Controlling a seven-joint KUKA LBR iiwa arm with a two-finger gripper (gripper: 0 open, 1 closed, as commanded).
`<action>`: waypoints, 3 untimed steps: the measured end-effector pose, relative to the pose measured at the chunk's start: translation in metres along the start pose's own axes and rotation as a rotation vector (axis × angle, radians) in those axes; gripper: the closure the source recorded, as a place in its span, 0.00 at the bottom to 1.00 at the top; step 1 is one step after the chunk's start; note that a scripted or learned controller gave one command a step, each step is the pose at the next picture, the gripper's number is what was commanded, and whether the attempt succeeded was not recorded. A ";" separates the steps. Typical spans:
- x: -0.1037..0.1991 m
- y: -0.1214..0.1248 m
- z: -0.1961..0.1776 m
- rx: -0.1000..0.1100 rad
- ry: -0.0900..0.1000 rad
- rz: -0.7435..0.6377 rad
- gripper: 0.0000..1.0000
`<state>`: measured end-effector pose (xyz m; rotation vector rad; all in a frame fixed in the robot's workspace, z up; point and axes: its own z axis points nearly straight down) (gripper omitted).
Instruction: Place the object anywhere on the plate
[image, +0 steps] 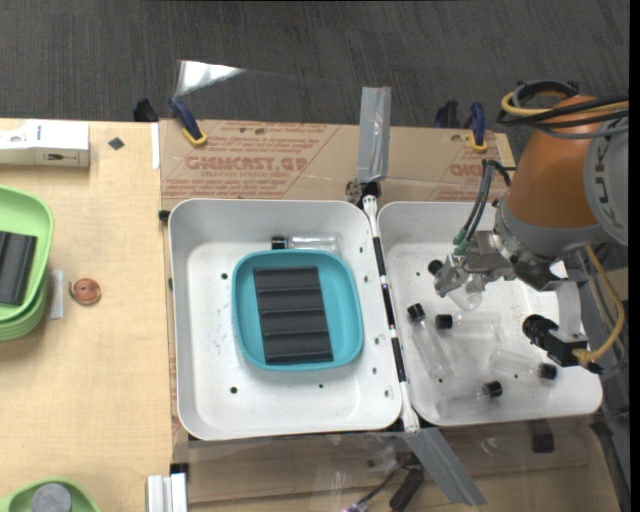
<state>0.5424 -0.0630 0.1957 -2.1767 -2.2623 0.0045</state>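
Inventory, worktop as seen from the side:

- Left white shallow bin (195, 400) w/ a teal square plastic plate (245, 325) lying flat in its middle; on the plate a black ribbed rectangular block (292, 315), covering most of the centre. Behind the plate, against the back wall, a small clear tube w/ black cap (300, 242).
- Right white shallow bin (570, 400) — several small clear vials w/ black caps, scattered: one near the left wall (416, 313), one just right of it (443, 322), one low at the front (490, 389), one at the right (546, 371). Hard to count exactly; clear bodies vanish against the white.
- Grey arm w/ orange band (545, 175) reaching in over the right bin. Claw (462, 282) low over the back-left part of that bin, something clear at its tip; whether it grips a vial or just hangs over one — cannot tell, nor how wide it stands.
- Off to the left: green tray (30, 215), small copper-coloured round disc (86, 291), white box (45, 143).

Risks, my guess: clear slippery vials roll or squirt out of a pinch; a miss looks likely. Free plate area is only a rim round the block, so a vial dropped there may roll off into the bin.
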 end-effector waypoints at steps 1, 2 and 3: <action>0.076 -0.029 0.005 0.001 -0.001 0.044 1.00; 0.075 -0.029 0.005 0.001 -0.001 0.044 0.00; 0.048 -0.012 0.006 0.000 -0.001 0.023 0.00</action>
